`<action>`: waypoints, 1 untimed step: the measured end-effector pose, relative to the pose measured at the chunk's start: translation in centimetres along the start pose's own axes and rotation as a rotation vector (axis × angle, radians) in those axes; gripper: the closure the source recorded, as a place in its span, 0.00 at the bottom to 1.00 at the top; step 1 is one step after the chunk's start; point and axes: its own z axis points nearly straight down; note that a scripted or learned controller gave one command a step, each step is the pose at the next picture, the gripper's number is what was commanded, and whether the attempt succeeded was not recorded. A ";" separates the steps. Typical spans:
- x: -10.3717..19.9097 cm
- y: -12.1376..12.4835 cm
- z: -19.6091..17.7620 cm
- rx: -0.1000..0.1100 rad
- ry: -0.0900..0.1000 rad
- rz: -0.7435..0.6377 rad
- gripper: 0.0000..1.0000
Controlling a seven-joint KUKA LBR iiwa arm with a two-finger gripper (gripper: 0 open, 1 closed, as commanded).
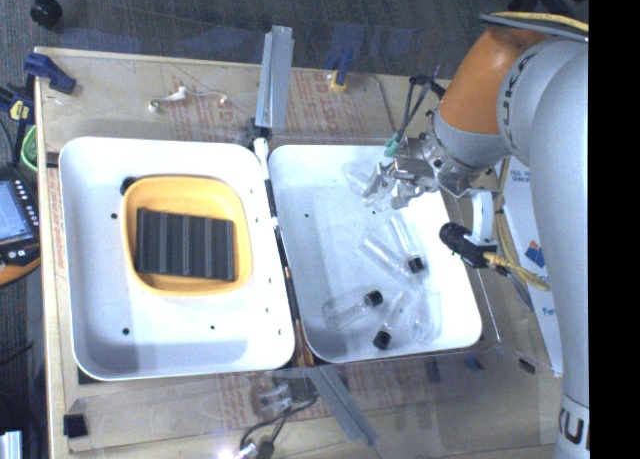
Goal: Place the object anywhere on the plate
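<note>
A wooden bench (pixel 150 67) seen from above at a slant carries two shallow white bins side by side. The left bin (pixel 90 337) holds a yellow plate (pixel 185 197) with rounded corners, sitting in the upper middle of that bin. A dark ribbed insert (pixel 186 245) with raised black bars covers the plate's centre, leaving the yellow rim showing all round it.

The right bin (pixel 320 187), touching the left bin along its inner edge, holds several clear plastic vials with black caps. One vial (pixel 398 244) lies near the middle of the right bin, tilted, its cap pointing toward the bin's lower right. Another vial (pixel 352 305) lies lower, toward the plate side of the bin, with its cap at its right end. A third vial (pixel 398 319) lies near the bin's lower right corner, and further clear pieces beside it are hard to separate.

The grey arm (pixel 545 147), with its orange band (pixel 480 77), enters from the right. Its gripper (pixel 385 182) hangs over the upper right part of the right bin, well away from the plate. Something clear and glassy sits at its tips, but whether the gripper grips it, and how wide it is set, cannot be told. The loose vials lie below the gripper, toward the bin's near edge, apart from it.
</note>
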 end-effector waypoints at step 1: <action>7.4 2.9 -1.7 -0.002 -0.001 -0.110 1.00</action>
